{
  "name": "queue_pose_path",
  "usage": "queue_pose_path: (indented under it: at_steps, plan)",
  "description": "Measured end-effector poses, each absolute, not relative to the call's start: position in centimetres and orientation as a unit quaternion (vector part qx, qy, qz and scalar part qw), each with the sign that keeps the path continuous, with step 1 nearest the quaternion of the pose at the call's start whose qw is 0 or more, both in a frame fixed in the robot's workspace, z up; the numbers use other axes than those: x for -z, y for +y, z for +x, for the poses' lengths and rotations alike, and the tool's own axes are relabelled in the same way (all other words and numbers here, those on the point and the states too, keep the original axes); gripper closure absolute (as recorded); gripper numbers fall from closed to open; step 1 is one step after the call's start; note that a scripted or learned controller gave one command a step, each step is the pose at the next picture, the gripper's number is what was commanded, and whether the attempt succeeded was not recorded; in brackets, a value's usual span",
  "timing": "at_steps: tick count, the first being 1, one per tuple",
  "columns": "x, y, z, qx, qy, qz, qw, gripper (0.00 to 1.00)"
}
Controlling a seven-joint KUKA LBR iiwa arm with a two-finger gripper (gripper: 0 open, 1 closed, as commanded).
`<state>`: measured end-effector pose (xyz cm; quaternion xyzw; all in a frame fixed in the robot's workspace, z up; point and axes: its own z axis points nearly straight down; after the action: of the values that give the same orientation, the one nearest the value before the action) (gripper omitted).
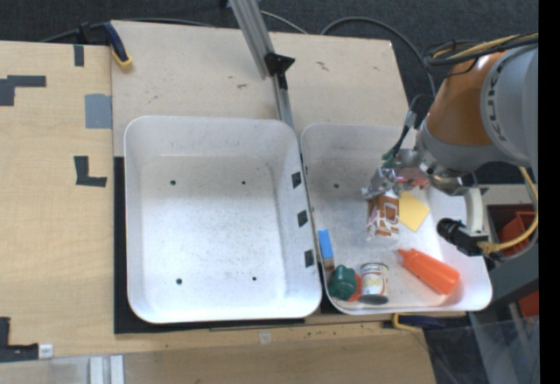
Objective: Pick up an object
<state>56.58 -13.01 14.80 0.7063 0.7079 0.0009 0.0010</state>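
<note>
My gripper (385, 188) hangs over the right bin (337, 164), near its middle right. Just under it lies a brown and white packet (382, 216), touching or very close to the fingertips. A yellow block (413, 211) sits right beside the packet. An orange carrot-shaped toy (429, 270) lies at the bin's front right. A small can (374, 282) and a green object (343, 283) rest at the front edge, with a blue bar (325, 246) along the left wall.
The left bin (210, 146) stands next to the right one, sharing a divider with black clips. A grey metal pole (249, 10) slants in from the top. The arm's orange band (459, 102) and grey body fill the right side.
</note>
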Motion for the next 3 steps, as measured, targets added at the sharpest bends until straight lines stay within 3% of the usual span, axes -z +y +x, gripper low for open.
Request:
queue_pose_path:
  at_steps: [2, 3]
  plan:
    - [-25.4, -13.2, 56.0, -0.0015, 0.708, 0.706, 0.003, 1.00]
    - [-28.1, -13.1, 56.1, -0.0006, 0.708, 0.707, 0.001, 1.00]
